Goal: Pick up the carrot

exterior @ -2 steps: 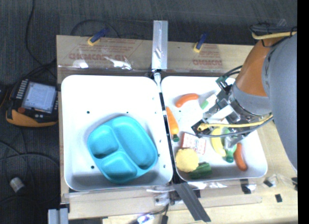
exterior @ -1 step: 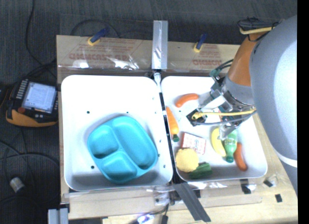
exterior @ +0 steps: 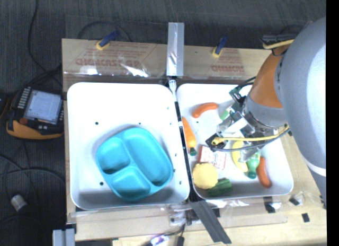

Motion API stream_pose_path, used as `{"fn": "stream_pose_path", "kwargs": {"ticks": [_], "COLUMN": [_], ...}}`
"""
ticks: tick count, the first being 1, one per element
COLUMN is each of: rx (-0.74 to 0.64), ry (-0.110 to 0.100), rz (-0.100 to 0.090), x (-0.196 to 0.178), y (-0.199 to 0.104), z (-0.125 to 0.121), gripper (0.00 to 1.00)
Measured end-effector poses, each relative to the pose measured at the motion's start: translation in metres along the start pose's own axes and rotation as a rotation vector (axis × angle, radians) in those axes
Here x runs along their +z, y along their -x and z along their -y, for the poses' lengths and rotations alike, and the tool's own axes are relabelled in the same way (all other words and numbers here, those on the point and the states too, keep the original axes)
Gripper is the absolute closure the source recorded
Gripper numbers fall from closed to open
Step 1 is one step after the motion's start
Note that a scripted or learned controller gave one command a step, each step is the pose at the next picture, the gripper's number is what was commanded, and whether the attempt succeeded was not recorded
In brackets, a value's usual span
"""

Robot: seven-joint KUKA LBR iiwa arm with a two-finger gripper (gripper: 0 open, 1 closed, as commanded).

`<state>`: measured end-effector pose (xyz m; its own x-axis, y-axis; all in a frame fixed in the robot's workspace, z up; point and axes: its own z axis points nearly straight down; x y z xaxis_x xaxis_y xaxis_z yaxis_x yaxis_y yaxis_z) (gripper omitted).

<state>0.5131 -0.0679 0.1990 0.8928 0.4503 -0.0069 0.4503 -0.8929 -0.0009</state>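
Camera view, left bin: shallow white plastic bin [exterior: 85, 107] holding a turquoise three-compartment plastic plate [exterior: 134, 162], set toward its near right

Camera view, right bin: second shallow white bin [exterior: 275, 184], touching the first along a shared edge

Carrot: slim orange carrot [exterior: 188, 133] lying lengthwise against the right bin's left wall, partway along it

Other food: curved orange sausage-shaped piece [exterior: 204, 108] farther back; round yellow lemon-like fruit [exterior: 204, 176] near the front, a dark green vegetable [exterior: 221, 186] just beside it

Arm: grey arm with orange band [exterior: 266, 87] reaching in from the right

Gripper: two-finger gripper [exterior: 214, 142] low over the right bin, right of the carrot; I cannot tell how wide the claw stands
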Motion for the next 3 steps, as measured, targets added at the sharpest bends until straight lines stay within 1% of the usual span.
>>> {"fn": "stream_pose_path", "kwargs": {"ticks": [1,2,3], "rx": [-0.124,-0.128,0.232], "ry": [0.009,0.015,0.002], "rz": [-0.02,-0.028,0.0], "x": [0.098,0.086,0.016], "y": [0.032,0.029,-0.063], "z": [-0.016,-0.017,-0.042], "gripper": [0.0,1.0,1.0]}}
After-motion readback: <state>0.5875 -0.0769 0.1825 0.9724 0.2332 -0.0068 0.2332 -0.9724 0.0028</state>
